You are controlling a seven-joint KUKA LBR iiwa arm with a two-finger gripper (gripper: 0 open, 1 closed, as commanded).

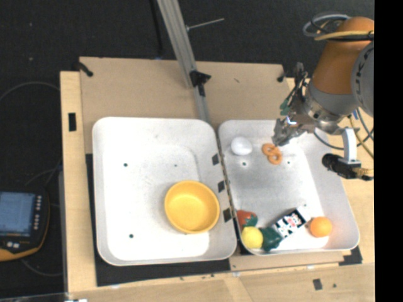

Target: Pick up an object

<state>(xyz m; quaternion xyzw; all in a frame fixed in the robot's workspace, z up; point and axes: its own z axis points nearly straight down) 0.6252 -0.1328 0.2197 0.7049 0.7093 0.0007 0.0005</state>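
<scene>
No readable brand or writing is showing; the small black-and-white patterned box [290, 223] is too small to make out. The gripper [281, 136] is hanging over the far part of the right bin [327, 187], and whether its tips are spread or closed cannot be told. An orange pretzel-shaped piece [272, 153] is lying just below the tips, seemingly not gripped. A white ball [241, 146] is sitting to their left. Well below them, a yellow ball [252, 236], a dark green piece [271, 238] and an orange ball [320, 226] are resting. A yellow bowl [191, 206] is sitting in the left bin [126, 168].
</scene>
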